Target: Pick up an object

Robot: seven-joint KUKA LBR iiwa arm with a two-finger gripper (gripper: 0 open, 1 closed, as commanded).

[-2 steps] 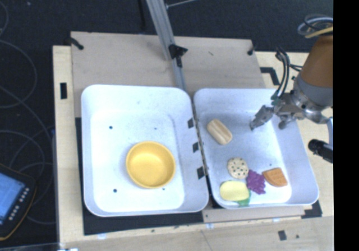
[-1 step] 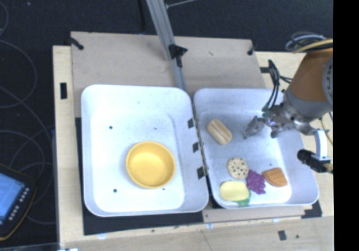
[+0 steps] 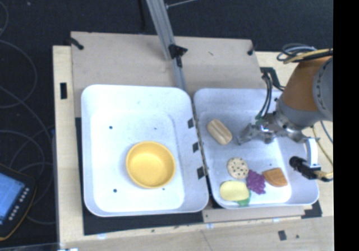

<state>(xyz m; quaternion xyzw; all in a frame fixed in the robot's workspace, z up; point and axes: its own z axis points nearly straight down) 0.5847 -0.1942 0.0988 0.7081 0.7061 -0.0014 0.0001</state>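
The claw (image 3: 247, 134) hangs low inside the right bin (image 3: 291, 195), a shallow white plastic tray with rounded corners. Whether it is released or clenched cannot be told from this slanted view, and nothing is seen gripped in it.

Five small food-shaped things lie in that bin. One tan bread roll (image 3: 219, 131), oblong and smooth, lies just beside the claw on its left, close but apparently not touching. One round cookie (image 3: 237, 167), pale with dark specks, sits below the claw. One purple grape cluster (image 3: 256, 181), knobbly, lies further below and slightly right, touching one yellow lemon-like piece (image 3: 234, 190) with a green tip, which lies lowest, below the claw. One orange-brown wedge (image 3: 275, 177) lies below and to the right of the claw.

Well to the claw's left, in the left bin (image 3: 95, 110), stands one yellow bowl (image 3: 150, 164), round, smooth and matte.

Both bins, two in all, rest side by side on a pale wooden desk (image 3: 64, 132). A grey metal bar (image 3: 159, 14) slants above them.
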